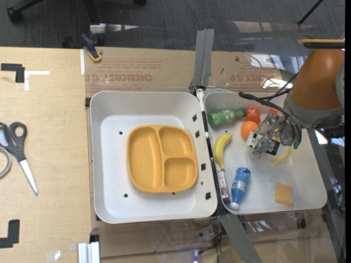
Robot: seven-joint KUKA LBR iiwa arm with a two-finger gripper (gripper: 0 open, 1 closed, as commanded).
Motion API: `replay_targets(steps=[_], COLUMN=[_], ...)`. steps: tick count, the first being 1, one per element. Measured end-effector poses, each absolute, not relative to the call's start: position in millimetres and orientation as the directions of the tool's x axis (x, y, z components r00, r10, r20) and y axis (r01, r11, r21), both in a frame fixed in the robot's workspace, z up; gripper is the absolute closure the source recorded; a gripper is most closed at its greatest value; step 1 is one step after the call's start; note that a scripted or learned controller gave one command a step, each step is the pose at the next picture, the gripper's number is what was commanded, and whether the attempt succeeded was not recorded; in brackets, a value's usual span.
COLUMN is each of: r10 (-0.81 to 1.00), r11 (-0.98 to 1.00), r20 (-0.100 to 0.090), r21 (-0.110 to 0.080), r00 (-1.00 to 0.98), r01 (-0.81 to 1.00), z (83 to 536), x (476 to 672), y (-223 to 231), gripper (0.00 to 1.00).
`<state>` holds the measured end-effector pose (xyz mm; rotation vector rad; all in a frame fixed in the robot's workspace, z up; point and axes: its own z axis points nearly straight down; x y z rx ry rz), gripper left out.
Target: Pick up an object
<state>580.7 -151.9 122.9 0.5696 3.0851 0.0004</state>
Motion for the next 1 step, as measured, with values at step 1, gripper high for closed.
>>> replay_targets(steps=[1], r10=[0.616], r11=[0.788], r20=[0.0], r21=[0.005], r00=[-0.788], r01=[0.616], z=[93.2], x=[641.6], y=[-173.9], gripper=[1.0])
